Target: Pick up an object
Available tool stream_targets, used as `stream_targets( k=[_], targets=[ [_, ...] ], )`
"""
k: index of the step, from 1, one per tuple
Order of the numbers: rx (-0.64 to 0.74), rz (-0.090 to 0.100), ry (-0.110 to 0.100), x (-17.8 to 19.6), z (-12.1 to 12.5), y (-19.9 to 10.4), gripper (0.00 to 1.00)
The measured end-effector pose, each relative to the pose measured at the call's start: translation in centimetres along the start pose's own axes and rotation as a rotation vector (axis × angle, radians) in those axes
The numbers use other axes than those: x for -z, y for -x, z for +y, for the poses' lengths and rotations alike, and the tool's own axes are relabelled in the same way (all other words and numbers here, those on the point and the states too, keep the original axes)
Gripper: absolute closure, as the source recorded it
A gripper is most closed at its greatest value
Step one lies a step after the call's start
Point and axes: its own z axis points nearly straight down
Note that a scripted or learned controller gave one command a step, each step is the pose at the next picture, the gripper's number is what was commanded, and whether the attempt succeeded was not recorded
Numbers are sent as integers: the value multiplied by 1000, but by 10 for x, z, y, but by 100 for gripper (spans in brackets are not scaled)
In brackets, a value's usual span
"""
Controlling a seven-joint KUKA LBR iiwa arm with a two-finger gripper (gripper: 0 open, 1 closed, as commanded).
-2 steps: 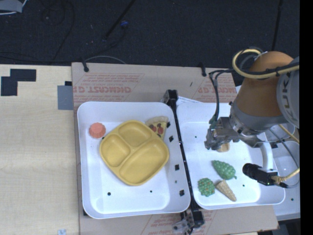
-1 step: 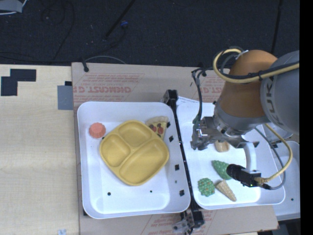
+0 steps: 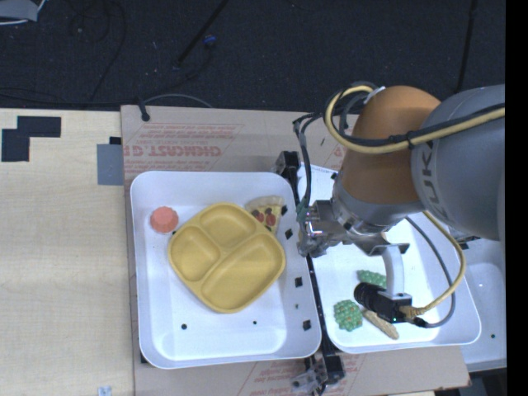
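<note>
Arm's over the right bin (image 3: 462, 330), gripper (image 3: 312, 238) down at its left edge by the divider, grip impossible to tell. A green bumpy piece (image 3: 348, 313) lies near that bin's near edge. In the left bin (image 3: 157, 337): yellow plate (image 3: 227, 258) mid-bin, pizza slice (image 3: 266, 213) in the far right corner, orange ball (image 3: 163, 219) in the far left.

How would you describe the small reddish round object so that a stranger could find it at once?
Start at the left white bin, which holds a big yellow divided tray. In its upper left corner, beside the tray, lies the reddish round object. It is the only red, ball-like thing there.
</note>
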Motion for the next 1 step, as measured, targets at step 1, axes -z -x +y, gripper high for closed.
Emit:
stream_targets(
  k=[1],
  targets=[
    [1,-1,0,2,-7,-47,100]
  ],
)
